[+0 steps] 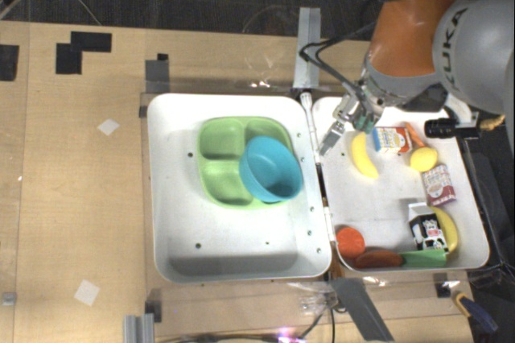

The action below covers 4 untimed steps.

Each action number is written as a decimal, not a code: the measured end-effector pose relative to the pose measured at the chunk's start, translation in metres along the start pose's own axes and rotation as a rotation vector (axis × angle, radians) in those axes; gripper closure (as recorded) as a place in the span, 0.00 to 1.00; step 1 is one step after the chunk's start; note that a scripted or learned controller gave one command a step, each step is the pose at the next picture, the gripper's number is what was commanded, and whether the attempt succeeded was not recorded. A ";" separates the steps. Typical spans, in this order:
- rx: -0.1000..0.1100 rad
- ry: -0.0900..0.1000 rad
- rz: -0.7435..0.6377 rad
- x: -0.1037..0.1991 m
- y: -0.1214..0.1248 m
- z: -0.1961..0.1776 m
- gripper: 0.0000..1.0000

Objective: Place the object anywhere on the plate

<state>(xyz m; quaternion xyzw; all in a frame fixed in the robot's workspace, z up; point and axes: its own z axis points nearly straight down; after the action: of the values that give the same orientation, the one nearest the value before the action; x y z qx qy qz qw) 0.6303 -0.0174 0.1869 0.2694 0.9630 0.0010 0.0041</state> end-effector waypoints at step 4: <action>-0.006 -0.005 -0.334 0.071 0.121 0.056 1.00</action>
<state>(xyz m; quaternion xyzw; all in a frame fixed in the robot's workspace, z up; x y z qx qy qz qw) 0.6333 0.1229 0.1306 0.1057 0.9944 0.0023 0.0075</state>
